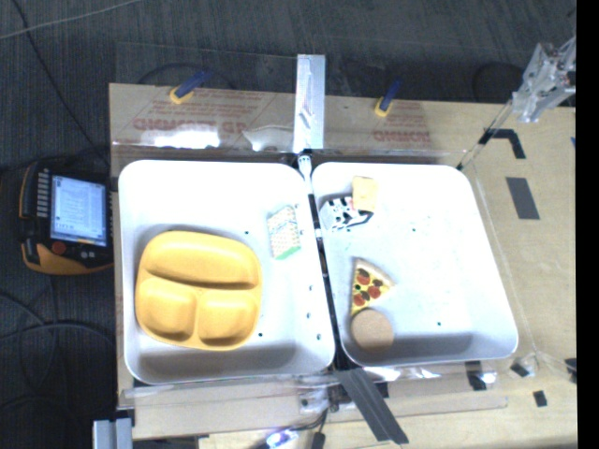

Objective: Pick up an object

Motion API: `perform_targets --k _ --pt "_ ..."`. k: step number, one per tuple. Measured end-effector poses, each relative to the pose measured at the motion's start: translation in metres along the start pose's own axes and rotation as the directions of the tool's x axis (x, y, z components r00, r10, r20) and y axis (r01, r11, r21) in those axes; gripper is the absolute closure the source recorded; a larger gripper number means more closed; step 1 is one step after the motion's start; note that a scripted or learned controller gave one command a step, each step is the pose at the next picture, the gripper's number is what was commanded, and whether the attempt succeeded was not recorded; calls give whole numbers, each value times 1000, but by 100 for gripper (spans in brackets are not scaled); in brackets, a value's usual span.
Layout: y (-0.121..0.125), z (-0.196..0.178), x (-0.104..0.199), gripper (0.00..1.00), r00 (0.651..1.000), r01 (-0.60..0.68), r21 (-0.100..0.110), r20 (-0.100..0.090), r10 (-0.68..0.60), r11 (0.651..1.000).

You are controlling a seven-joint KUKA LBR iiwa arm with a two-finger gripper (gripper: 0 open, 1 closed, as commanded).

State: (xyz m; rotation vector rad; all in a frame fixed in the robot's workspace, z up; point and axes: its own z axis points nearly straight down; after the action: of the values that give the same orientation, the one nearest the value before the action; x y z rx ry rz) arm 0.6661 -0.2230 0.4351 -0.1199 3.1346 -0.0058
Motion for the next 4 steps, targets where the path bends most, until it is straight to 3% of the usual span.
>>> perform_targets --k 1,2,3,4 --pt "0 0 -4 100 978 207 -1 1 -207 978" --pt "1 0 -4 100 879 477 -3 3 -477 879" --pt "1 0 -4 100 985 170 -5 2 -170 985" --pt "1 0 -4 100 863 505 -3 3 -505 863"
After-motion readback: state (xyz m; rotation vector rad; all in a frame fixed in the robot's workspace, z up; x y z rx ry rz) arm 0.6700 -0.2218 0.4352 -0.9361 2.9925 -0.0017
